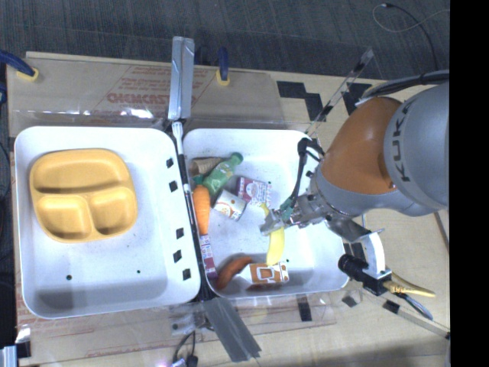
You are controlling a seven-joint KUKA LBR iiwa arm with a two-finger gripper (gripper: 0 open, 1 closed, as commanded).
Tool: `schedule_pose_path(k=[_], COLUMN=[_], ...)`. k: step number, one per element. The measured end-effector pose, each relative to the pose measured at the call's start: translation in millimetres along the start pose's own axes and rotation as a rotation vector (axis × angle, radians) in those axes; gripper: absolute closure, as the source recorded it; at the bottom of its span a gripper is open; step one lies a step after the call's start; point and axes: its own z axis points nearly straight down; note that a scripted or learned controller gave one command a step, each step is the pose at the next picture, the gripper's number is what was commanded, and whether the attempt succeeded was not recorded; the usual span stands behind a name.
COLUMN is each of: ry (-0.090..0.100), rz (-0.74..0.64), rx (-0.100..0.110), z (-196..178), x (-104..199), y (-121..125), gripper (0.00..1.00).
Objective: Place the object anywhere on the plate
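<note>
Yellow plate (82, 192) sits in the left bin (92, 285), well apart from the toys. Right bin (321, 281) holds banana (276, 243), carrot (202, 209), green bottle (221, 172), cartons and a sausage. Gripper (273, 222) hangs at the banana's top end; grip state cannot be told.

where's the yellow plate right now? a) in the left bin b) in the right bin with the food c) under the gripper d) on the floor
a, the yellow plate lies in the left bin, while the carrot and banana lie in the right bin.
</note>
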Motion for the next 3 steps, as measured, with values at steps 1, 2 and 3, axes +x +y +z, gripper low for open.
schedule_pose_path(k=[1,2,3], ry=[0.001,0.001,-0.001], rz=[-0.089,-0.189,-0.246], rx=[0.002,0.003,0.001], z=[8.5,9.2,9.0], x=[81.8,132.9,186.8], y=[25.1,32.7,67.8], gripper=[1.0,1.0,1.0])
